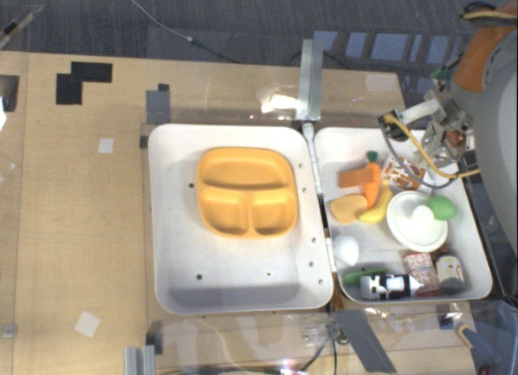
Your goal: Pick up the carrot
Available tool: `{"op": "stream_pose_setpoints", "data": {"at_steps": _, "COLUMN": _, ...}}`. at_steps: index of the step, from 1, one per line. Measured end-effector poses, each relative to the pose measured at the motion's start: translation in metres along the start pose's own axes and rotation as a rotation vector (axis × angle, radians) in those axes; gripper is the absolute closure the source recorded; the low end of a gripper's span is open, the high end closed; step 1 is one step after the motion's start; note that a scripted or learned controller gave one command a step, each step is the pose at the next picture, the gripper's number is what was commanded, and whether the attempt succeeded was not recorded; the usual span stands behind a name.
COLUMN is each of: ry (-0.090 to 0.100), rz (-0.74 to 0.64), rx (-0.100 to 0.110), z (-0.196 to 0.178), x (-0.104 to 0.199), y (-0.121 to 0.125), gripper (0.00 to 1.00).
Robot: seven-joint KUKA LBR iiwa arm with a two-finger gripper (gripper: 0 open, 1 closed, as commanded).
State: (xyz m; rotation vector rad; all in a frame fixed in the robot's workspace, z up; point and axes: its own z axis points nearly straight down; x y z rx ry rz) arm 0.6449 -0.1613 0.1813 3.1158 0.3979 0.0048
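Carrot (pixel 372 184): it is found in the right bin (pixel 477 264), in the upper middle part. Its long axis is seen nearly upright in the view, a little tilted; the green end is pointed to the far wall and the orange tip to the near side.

Touching neighbours: an orange-brown block (pixel 352 178) is laid against its left side. A tan potato-like piece (pixel 346 208) and a banana (pixel 373 215) are placed just below its tip, and the tip seems to be rested on them.

Other things in the right bin: a white bowl (pixel 417 221) is set just to the right of the carrot, with a green ball (pixel 442 207) at its right rim. A small patterned packet (pixel 402 175) is seen between the carrot and the arm. A white egg (pixel 346 249), a dark bottle (pixel 380 284) laid on its side, and two small cans (pixel 437 272) are kept along the near part, well apart from the carrot.

Left bin (pixel 174 284): a yellow divided tray (pixel 247 191) is held in it.

Arm: it is reached in from the right over the far right corner of the right bin, with cables around the wrist.

Claw (pixel 437 134): it is hung above the bin's upper right part, apart from the carrot. If it is released or clenched, it cannot be told.

Worktop (pixel 73 227): light wood, with black marks at the far left.
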Motion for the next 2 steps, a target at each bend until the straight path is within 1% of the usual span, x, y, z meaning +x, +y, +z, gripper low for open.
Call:
{"op": "stream_pose_setpoints", "data": {"at_steps": 1, "ry": 0.000, "rz": 0.045, "rx": 0.000, "z": 0.005, "x": 0.011, "y": -0.008, "gripper": 1.00}}
{"op": "stream_pose_setpoints", "data": {"at_steps": 2, "ry": 0.005, "rz": 0.038, "rx": 0.001, "z": -0.030, "x": -0.007, "y": -0.057, "gripper": 1.00}}
